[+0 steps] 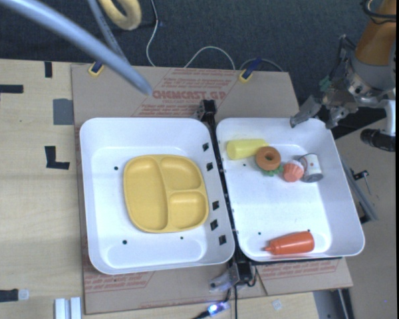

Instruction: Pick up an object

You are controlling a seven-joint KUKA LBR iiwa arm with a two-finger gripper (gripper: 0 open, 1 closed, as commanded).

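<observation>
since the task names no particular object, the right bin's loose items count as candidates:
right bin (332,208): holds all the small graspable things; judged to be the source bin, as its contents lie scattered and unsorted.
yellow block (245,149): lies on its side near the bin's far-left corner, close to the divider; just beside the doughnut.
toy doughnut (268,158): orange-brown ring, flat on the bin floor, touching or nearly touching the piece to its right; cannot tell which.
red-orange toy fruit (292,171): sits between the doughnut and the small can, crowded on both sides; judged awkward for a clean pinch.
small grey can (311,167): on its side, touching the toy fruit.
toy carrot (290,243): lies lengthwise along the near wall, well apart from the cluster; judged the easiest pick because nothing crowds it.
left bin (96,178): carries a yellow divided plate (165,193), flat and centred, compartments up; likely too broad for a two-finger grasp.
arm pose: orange-banded wrist (378,35) stands at the far-right corner of the right bin, outside its rim, tilted in toward the bin.
gripper (312,111): hangs above the far-right rim, near the can but apart from every object; nothing sits between its fingers.
finger state: cannot tell whether apart or together; the tips are too small and dark.
progress: judged to be the approach stage, no contact made yet.
</observation>
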